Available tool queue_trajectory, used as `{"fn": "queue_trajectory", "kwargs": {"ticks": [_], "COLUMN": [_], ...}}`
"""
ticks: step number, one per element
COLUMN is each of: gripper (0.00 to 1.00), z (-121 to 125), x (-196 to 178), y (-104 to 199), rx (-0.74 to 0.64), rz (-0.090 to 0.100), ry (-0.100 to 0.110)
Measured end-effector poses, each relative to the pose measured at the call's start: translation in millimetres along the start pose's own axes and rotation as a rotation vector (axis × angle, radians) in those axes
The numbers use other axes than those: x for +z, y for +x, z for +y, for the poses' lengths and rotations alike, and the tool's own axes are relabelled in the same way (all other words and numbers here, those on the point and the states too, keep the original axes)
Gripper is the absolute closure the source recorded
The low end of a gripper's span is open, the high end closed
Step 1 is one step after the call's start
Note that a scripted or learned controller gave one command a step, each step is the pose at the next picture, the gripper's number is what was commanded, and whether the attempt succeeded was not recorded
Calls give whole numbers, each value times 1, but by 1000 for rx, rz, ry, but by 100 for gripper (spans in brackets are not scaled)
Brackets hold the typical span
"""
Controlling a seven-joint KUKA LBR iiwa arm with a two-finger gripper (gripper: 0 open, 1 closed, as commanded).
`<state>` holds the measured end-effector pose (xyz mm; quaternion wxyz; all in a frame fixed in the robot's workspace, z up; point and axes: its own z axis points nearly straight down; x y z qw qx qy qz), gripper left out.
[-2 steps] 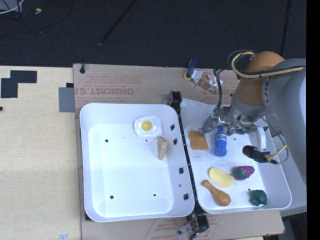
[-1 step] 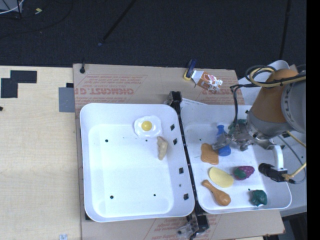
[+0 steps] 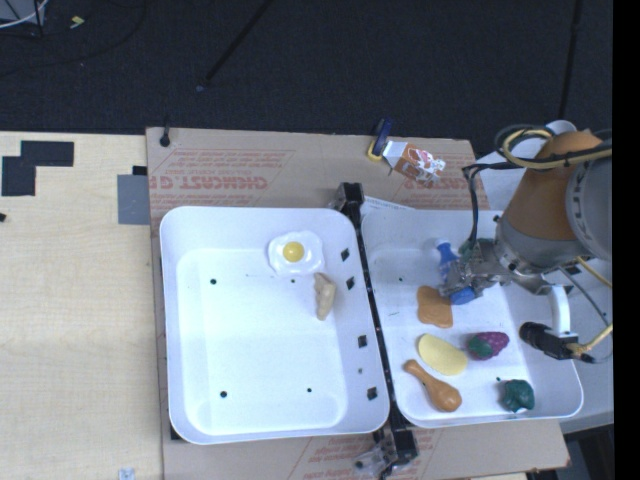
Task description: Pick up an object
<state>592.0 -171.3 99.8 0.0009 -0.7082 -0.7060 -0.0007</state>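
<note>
Bench [image 3: 80,348]: pale wood-grain, carrying both bins on a cardboard sheet [image 3: 250,168]; far side dropping off into dark floor.
Left bin [image 3: 190,408]: wide and white, mostly bare floor, two pieces parked up at the far end.
Right bin [image 3: 570,403]: crowded, clearly the working side, so the arm reaches in here.
Arm [image 3: 550,193]: grey body, orange band bright above the wrist, coming in from the right and bent down over the right bin's far half.
Gripper [image 3: 462,273]: low in the right bin, nose against a blue object [image 3: 447,258]; probably lined up for a grab, but dark metal and cable blur together, so open or closed — cannot tell, and no grasp confirmed.
Orange slab [image 3: 435,310]: flat, just below the gripper, partly tucked under it.
Yellow oval [image 3: 441,354]: lying flat mid-bin, touching the drumstick.
Drumstick [image 3: 434,386]: tan, angled toward the near rim.
Fried egg [image 3: 294,253]: flat in the left bin's far end, yolk up.
Beige piece [image 3: 324,295]: just beside the egg, shape hard to read.
Purple piece [image 3: 488,345]: small, right of the oval.
Green piece [image 3: 517,395]: near corner, well apart from the gripper.
Blue object again: half hidden by the wrist, outline unclear, nearest candidate for the pick.
</note>
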Motion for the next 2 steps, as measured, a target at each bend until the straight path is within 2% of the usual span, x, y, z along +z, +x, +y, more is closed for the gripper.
{"fn": "queue_trajectory", "kwargs": {"ticks": [1,2], "gripper": [100,100], "z": [25,30], "x": [-71,-88], "y": [74,148], "rx": [-11,-10], "rz": [0,-1], "ry": [-5,1]}}
